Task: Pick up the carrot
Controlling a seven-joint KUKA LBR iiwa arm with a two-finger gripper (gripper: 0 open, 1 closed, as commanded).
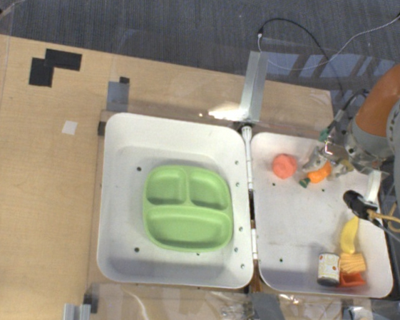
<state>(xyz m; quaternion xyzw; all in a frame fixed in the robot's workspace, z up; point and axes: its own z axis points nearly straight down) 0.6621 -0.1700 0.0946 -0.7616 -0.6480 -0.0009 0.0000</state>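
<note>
Right bin [292, 231]: carrot [317, 175] directly under jaws.

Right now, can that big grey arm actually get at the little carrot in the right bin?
Probably yes. The gripper is already down at the carrot, which lies on the floor of the right bin. The pink ball sits apart on one side, and nothing covers the carrot.

Sitting on a light wooden bench [33, 172] marked with black patches [53, 66] (upper left); dark grey carpet [131, 11] running behind, black cable [300, 32] trailing across.
</note>
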